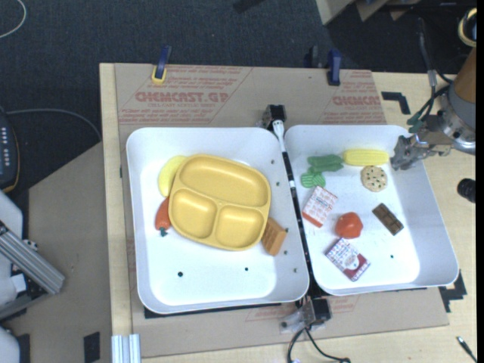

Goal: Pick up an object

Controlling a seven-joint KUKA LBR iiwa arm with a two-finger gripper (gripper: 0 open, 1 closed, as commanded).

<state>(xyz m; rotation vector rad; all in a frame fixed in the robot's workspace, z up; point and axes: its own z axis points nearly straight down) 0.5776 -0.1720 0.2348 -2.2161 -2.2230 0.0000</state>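
My gripper (pixel 404 156) hangs over the far right corner of the right bin (pixel 431 240), just right of a yellow corn cob (pixel 366 156). A round cookie (pixel 373 178) lies a little in front of and to the left of it. Further into that bin lie a green vegetable (pixel 321 166), a brown chocolate bar (pixel 388 218), a red tomato (pixel 349 224), a red and white packet (pixel 321 206) and a second packet (pixel 347 256). Nothing shows as held in the gripper.
The left bin (pixel 219 282) holds a yellow divided plate (pixel 219 201), a yellow piece (pixel 171 174) and a red-orange item (pixel 162 216) at its left side, and a brown block (pixel 274 237) at its right. A black divider (pixel 291 195) separates the bins.
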